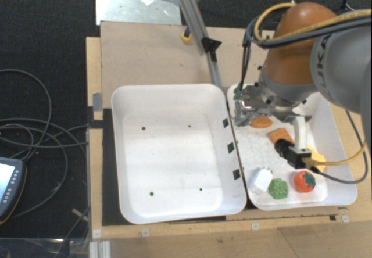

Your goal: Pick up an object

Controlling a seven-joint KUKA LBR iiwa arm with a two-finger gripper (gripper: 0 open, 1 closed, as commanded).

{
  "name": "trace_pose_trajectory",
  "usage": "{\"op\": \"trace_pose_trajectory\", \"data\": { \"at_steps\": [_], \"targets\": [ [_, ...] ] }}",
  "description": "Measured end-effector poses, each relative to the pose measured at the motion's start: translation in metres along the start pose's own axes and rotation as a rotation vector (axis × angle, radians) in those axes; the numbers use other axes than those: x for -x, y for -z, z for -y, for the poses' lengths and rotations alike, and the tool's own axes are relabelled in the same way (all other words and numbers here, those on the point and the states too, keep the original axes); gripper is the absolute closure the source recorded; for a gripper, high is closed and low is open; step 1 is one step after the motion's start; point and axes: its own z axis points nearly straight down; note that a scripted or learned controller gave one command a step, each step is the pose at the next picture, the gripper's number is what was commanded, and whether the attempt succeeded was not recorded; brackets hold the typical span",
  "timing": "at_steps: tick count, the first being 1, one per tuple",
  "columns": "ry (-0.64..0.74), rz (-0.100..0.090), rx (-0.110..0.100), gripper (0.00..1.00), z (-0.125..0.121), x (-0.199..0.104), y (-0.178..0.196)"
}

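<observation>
Camera view: gripper (244, 113) hangs low over the right bin (343, 193), near an orange piece (261, 122); whether it is open or closed, I cannot tell.

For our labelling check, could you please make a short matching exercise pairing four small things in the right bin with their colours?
Things:
1. tomato-like toy
2. bumpy ball
3. small block
4. flat piece lying beside the arm's wrist

Colours:
A. white
B. orange
C. red
D. green

Pairs: 1-C, 2-D, 3-A, 4-B. All four lie in the right bin; the first three sit along its near edge.
</observation>
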Motion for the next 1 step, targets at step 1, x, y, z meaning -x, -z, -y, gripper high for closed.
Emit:
{"op": "trace_pose_trajectory", "data": {
  "at_steps": [1],
  "targets": [
    [0.0,0.0,-0.002,1.0,0.013,-0.0516,-0.0193]
  ]
}}
